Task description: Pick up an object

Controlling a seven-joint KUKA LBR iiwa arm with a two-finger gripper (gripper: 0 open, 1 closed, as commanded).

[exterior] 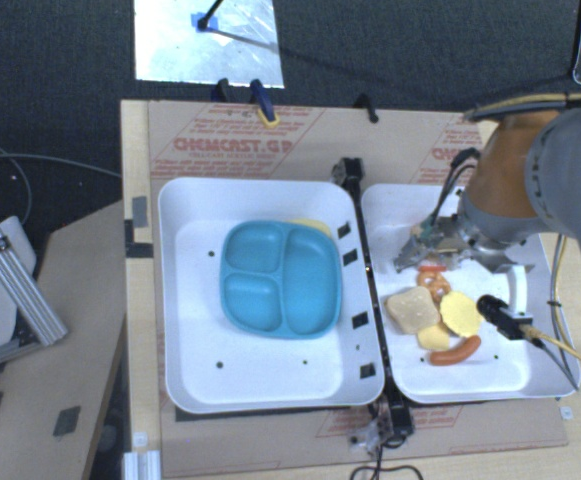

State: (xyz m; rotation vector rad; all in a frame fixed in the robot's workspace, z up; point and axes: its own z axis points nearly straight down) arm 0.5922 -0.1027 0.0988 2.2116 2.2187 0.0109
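Hanging low over the far-left part of the right bin (490,376), the gripper (420,251) is sitting at the end of the grey arm (570,183) w/ its orange band (505,168), which is reaching in from the right. Can't tell whether the pincer is standing wide or narrow. Just on its near side a small orange-and-red piece (432,276) is lying, very close to it, tho contact isn't clear. Nearer again, toy food is lying bunched together. A tan bread-like chunk (413,308) is resting on the left, and a round yellow slice (461,314) is lying just right of it. A small yellow lump (433,338) is sitting btwn the two and nearer. A red sausage (455,351) is lying nearest, touching the lump. In the left bin (185,268) a blue divided plate (280,278) is lying flat approx. in the middle, w/ something yellow (310,226) peeking out at its far edge.
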